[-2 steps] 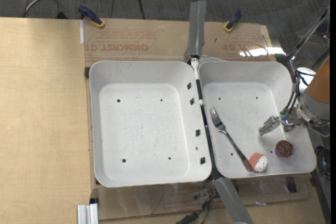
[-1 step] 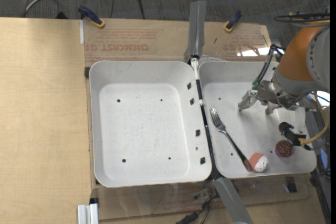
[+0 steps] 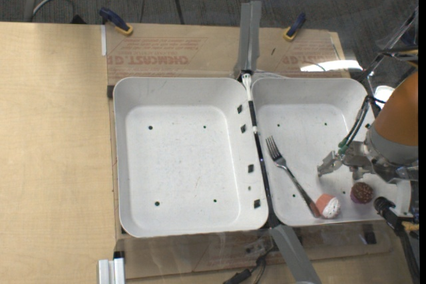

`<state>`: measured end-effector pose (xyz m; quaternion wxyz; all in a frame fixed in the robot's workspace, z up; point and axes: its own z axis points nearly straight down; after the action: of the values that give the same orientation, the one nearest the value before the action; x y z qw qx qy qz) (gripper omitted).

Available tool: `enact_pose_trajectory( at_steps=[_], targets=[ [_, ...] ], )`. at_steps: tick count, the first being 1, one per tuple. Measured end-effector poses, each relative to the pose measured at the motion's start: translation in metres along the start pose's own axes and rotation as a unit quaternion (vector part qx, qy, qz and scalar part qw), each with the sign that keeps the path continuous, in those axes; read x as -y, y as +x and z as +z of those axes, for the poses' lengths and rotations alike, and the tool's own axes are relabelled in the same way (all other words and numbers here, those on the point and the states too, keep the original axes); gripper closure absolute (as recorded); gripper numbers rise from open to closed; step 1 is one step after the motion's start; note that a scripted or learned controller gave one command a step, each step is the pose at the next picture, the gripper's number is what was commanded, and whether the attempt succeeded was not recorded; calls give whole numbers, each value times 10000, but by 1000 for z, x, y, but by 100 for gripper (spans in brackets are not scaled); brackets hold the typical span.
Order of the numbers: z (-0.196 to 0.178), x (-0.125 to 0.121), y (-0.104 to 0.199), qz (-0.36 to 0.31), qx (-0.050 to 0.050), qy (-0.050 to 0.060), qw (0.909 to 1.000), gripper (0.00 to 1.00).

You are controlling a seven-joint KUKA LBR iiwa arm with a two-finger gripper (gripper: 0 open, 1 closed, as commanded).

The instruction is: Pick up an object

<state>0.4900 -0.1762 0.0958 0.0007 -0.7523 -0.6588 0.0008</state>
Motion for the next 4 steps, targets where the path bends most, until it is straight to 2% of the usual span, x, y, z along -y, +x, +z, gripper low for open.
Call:
enact_pose_trajectory(
  at_steps=[1, 2, 3, 4],
  targets=[
    [3, -165, 42, -1659, 11, -19, 9861, 0],
    [4, -52, -6, -1720, 6, -7, 9851, 0],
    [4, -102, 72, -1416, 1, -12, 9899, 0],
    [3, -166, -14, -1894, 0, -10, 9819, 0]
  ],
)
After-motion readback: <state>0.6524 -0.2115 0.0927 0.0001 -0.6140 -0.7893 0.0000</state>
